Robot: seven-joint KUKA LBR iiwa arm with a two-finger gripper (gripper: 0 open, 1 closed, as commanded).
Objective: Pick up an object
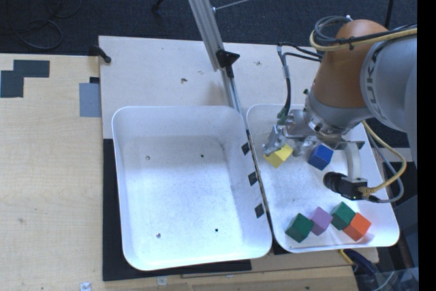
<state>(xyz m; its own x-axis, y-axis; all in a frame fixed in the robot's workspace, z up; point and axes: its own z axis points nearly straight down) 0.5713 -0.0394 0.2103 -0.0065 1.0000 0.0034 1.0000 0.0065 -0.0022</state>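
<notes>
Dark carpet [82, 3] with loose cables formed the background beyond a pale wooden bench [48, 167], on which a cream board [157, 71] carried two shallow white bins side by side. An aluminium rail [201, 10] with a checkered tip rose at a slant from the junction of the bins toward the upper edge of the view.

Left bin [184, 187]: its floor showed only a few small dark specks.

Right bin [327, 242]: six blocks lay here. A yellow block [278, 156] sat near the upper left of the bin, close to the dividing wall, and a blue block [320, 157] lay just to its right. Four more were gathered near the front edge: a dark green block [298, 227], a purple block [320, 220] just beside it, a second green block [343, 215], and an orange block [357, 226] touching that green one.

Arm [381, 78]: grey with an orange band, it entered from the right and bent down over the upper half of the right bin. The gripper [281, 144] was lowered at the yellow block, its metal fingers directly above and against the block's upper edge. Whether the fingers were spread or closed could not be told from this view, and no block could be seen held between them. A black cylindrical fitting with a yellow cable [344, 186] hung below the wrist, over the middle of the right bin.
</notes>
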